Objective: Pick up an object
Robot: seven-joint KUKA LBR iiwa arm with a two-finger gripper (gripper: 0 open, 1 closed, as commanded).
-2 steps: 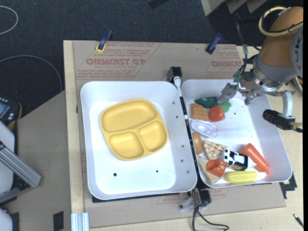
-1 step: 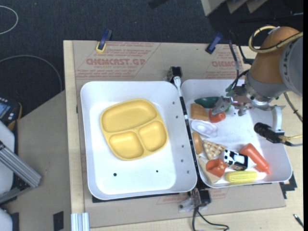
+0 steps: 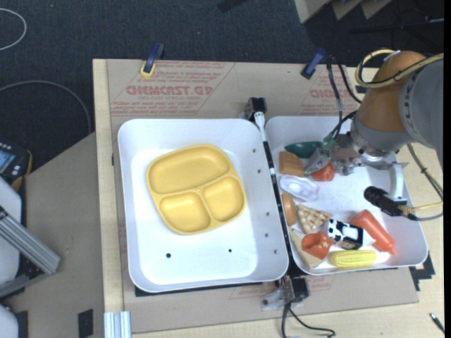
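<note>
My gripper (image 3: 325, 158) is low over the far left part of the right bin (image 3: 409, 248), reaching in from the right. A small red object (image 3: 324, 173) lies right at its tip, and I cannot tell whether the two touch. A teal object (image 3: 303, 147) and a brown bread-like piece (image 3: 289, 163) sit just to the gripper's left. Toward the front of the bin lie a white item (image 3: 299, 186), a pizza slice (image 3: 310, 219), a red tomato (image 3: 316, 243), a black and white toy (image 3: 345, 233), an orange carrot (image 3: 373, 229) and a yellow corn cob (image 3: 354, 258).
The left bin (image 3: 141, 252) holds a yellow three-compartment plate (image 3: 196, 187). An orange piece (image 3: 287, 207) lies against the divider between the bins. The grey arm with its orange band (image 3: 387, 97) and cables cross the right bin's far right side.
</note>
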